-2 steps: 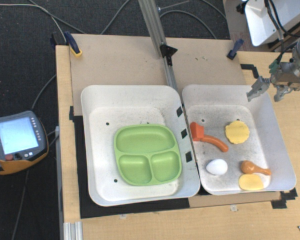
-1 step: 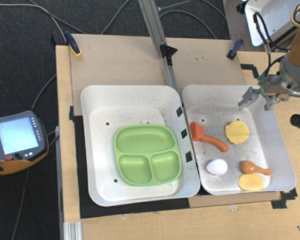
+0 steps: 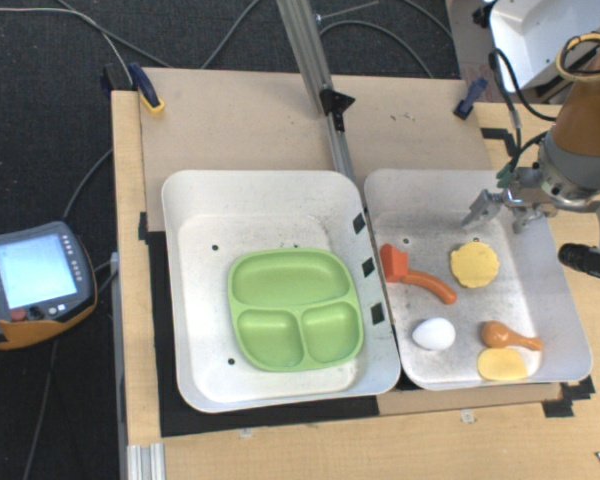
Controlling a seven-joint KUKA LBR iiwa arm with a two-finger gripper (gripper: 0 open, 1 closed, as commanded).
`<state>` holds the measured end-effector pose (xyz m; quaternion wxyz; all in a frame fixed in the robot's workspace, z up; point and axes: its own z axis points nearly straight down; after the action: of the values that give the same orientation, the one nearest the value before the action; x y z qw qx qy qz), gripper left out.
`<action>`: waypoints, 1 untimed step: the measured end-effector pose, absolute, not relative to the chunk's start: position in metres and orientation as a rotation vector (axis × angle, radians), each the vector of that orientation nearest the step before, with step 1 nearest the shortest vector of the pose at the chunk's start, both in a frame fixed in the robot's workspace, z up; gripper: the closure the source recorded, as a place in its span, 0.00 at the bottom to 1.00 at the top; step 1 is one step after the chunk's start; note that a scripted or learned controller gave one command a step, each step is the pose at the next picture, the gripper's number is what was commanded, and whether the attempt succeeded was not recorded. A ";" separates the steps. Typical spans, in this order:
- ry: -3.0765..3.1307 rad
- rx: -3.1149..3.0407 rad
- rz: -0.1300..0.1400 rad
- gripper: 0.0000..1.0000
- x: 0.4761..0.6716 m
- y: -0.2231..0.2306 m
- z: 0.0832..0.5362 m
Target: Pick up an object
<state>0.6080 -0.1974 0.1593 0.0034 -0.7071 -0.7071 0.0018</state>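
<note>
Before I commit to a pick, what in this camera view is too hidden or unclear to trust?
- Gripper: too small and blurred to judge the finger gap.
- Arm: cut off by the right edge.
- Yellow piece: partly covered by the drumstick-shaped toy; its shape is unclear.

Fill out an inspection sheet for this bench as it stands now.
Surface: wooden bench bearing a left bin and a right bin, both speckled.
Job's things: right bin holds a yellow disc, orange scraper, white egg, drumstick and yellow piece.
Clutter: green divided tray in the left bin.
Grippers: gripper above the right bin's far side, nothing seen between the jaws.
Cables: several run across the dark floor behind the bench.
Surroundings: teach pendant on the floor.
</note>
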 end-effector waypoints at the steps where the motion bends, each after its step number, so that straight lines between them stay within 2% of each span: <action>1: -2.215 -2.216 0.006 0.00 0.596 -0.197 0.105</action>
<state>0.5964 -0.1973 0.1054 0.0041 -0.7072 -0.7070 0.0019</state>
